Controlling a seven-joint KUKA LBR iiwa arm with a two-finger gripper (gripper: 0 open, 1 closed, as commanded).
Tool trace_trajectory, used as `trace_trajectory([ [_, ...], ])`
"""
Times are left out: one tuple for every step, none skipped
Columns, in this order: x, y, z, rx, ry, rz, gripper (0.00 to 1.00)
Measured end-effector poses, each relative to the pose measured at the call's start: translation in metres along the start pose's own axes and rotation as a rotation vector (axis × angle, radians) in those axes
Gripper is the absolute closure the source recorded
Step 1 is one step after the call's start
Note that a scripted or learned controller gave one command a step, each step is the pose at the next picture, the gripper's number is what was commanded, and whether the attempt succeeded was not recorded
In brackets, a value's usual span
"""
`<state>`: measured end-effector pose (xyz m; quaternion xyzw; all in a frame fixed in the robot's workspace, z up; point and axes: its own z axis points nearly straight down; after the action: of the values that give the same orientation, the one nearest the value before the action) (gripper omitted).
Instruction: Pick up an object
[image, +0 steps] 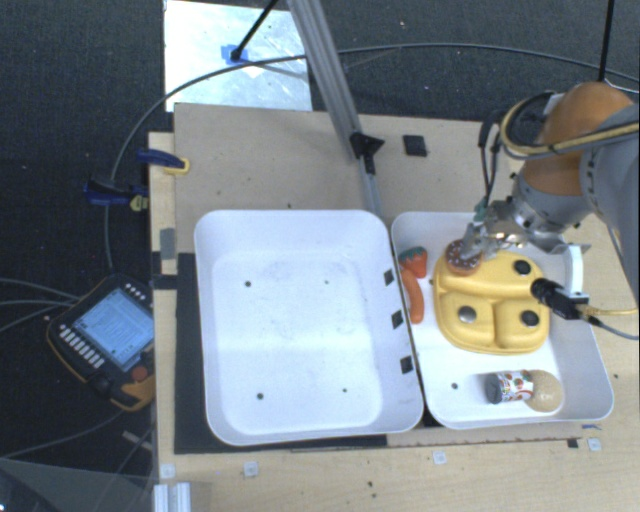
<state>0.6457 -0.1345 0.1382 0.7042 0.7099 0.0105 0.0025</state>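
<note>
Can (522, 388) lies near the right bin's (600, 400) front edge | gripper (470, 250) over yellow toy (492, 305), opening: cannot tell | nothing lifted yet; grasp remains

Left bin (215, 300) gave open floor edge to edge, free approach from above. Right bin (590, 385) was crowded: yellow toy (492, 305) filled the middle, carrot (414, 284) lay along the left wall, small can (520, 387) sat near the front. Arm (575, 160) hung over the back right corner, gripper (475, 247) at the toy's back edge, blocking that side. Narrow lanes ran between carrot and toy, and between toy and can. Front left corner stayed open.
</note>
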Motion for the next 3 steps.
trace_trajectory([
  [0.006, 0.007, -0.063, 0.010, -0.013, 0.001, 1.00],
  [0.007, 0.009, -0.088, 0.013, -0.012, 0.002, 1.00],
  [0.010, 0.017, -0.152, 0.010, -0.013, 0.001, 1.00],
])
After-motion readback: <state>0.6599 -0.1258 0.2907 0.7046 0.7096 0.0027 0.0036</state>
